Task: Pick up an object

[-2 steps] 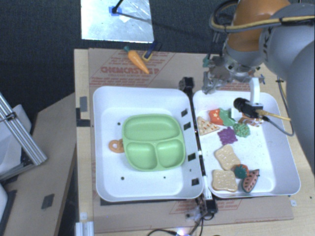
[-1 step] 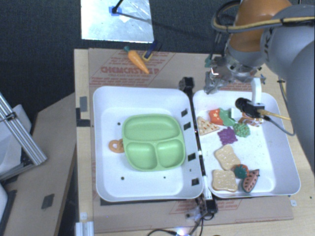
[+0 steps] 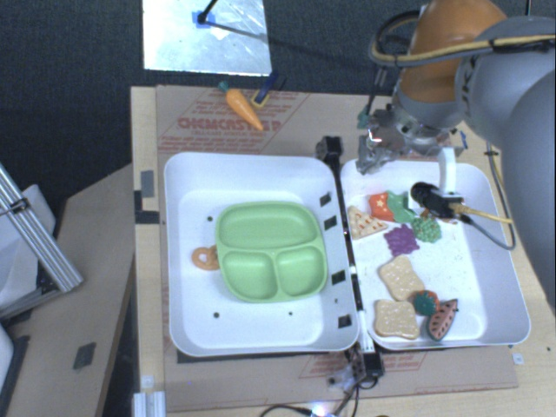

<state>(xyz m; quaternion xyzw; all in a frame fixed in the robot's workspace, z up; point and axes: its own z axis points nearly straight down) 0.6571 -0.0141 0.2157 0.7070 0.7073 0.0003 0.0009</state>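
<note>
While the end effector (image 3: pixel 372 159) hovers at the far rim of the right-hand shallow white bin (image 3: pixel 499 259), apparently empty though you cannot tell its opening, choose the small orange-red toy block (image 3: pixel 380 205) just below it; descend straight, avoiding the neighbouring green plastic piece (image 3: pixel 400 207).

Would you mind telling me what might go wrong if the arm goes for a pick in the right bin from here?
The toys by the gripper are crowded: the orange piece, green piece and broccoli touch, so it may grab two or none. The waffle piece lies near the bin wall, leaving little room.
</note>
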